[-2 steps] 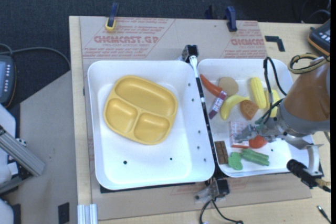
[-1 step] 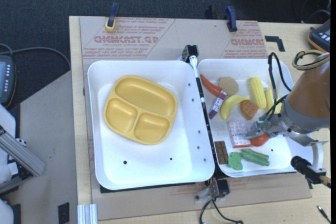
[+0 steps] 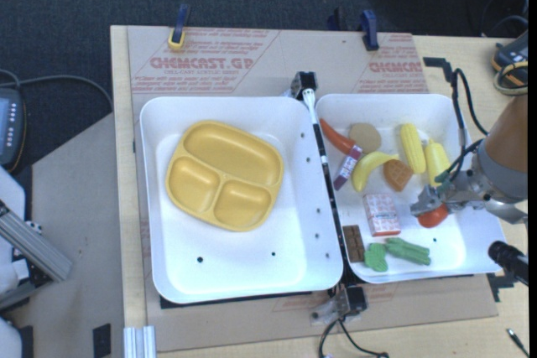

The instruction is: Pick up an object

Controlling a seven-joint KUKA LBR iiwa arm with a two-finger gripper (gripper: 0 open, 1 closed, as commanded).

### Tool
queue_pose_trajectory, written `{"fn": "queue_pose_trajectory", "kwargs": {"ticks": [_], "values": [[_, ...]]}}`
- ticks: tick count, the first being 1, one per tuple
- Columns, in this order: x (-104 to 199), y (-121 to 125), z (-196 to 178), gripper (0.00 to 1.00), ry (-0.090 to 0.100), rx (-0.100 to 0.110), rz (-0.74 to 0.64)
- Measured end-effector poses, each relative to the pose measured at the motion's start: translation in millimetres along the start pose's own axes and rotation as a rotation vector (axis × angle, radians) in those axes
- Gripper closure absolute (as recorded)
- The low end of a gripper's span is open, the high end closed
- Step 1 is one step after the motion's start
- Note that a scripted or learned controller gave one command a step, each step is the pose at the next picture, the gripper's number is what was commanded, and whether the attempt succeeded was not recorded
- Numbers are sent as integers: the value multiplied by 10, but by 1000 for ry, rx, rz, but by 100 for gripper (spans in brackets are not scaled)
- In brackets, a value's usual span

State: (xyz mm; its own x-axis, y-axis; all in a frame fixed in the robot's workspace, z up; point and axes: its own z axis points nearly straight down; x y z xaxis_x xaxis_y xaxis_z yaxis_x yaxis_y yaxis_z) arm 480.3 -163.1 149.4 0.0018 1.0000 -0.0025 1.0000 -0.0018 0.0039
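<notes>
Setting: dark carpet floor, cardboard-topped bench (image 3: pixel 252 54) with blue and yellow clamps at the back edge, cables at left and right.
Bins: two shallow white bins side by side; left bin (image 3: pixel 159 180) has a yellow divided plate (image 3: pixel 225 174); right bin (image 3: pixel 449 251) has the toy food.
Right bin contents: orange carrot (image 3: pixel 334 136), tan round piece (image 3: pixel 364 135), banana (image 3: pixel 370 167), purple item (image 3: pixel 346 168), brown bun-like piece (image 3: pixel 398 173), two corn cobs (image 3: pixel 412 148) and (image 3: pixel 436 160), red-white carton (image 3: pixel 383 214), brown bar (image 3: pixel 355 242), green pieces (image 3: pixel 394 252).
Arm: enters from the right, wrist low over the right side of the right bin.
Gripper: gripper (image 3: pixel 430 205) sits right at a red tomato-like object (image 3: pixel 433 218); finger opening cannot be told, too small and cluttered; no clear grasp visible.
Target location: red object lies near the right bin's right wall, just below the corn cobs, right of the carton.
Step (judged): at the grasp point, reach looks done, lift not yet done.
Next move needs: fingers closing squarely on the red object, then a straight lift clear of the corn and the bin wall.
Risk: round piece may slip or roll out.
</notes>
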Motion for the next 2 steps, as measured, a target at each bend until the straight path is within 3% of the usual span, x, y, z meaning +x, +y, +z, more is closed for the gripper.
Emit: {"fn": "queue_pose_trajectory", "kwargs": {"ticks": [1,2], "values": [[10,-89,-529,100,0,-2,-2],[6,-77,-771,100,0,-1,-2]]}}
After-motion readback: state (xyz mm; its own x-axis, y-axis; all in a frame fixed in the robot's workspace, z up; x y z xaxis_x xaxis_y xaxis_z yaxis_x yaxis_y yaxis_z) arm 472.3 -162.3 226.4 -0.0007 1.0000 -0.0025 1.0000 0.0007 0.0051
